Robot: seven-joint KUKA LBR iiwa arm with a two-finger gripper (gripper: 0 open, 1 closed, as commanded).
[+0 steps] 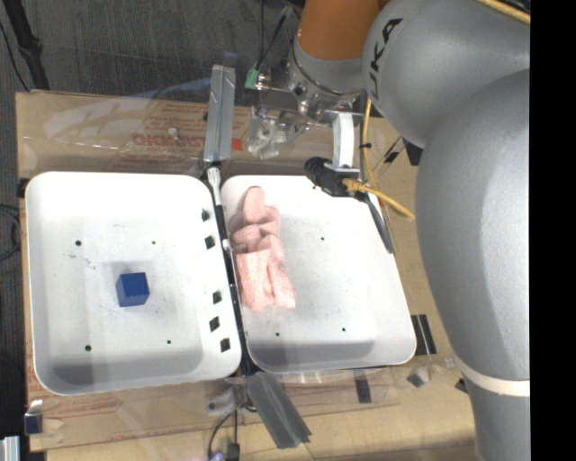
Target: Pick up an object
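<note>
Gripper [270,135]: I see it above the far rim of the right bin, beyond the bin's back edge; whether it is wide, narrow or holding anything I cannot tell, the parts there being a blur of metal and clear plastic.
Arm [468,180]: grey body fills my right side and hides the bench there; orange band [333,27] is cut off at the top edge.
Writing: part of the black "KUKA" lettering [385,45] shows on the arm, too slanted for me to read whole.
Pink object [259,261]: soft-looking and crumpled, lying in the right bin [360,306] against its left wall.
Blue cube [132,288]: in the left bin [108,207], left of centre, well apart from every wall.
Open room: right half of the right bin's floor is bare white.
</note>
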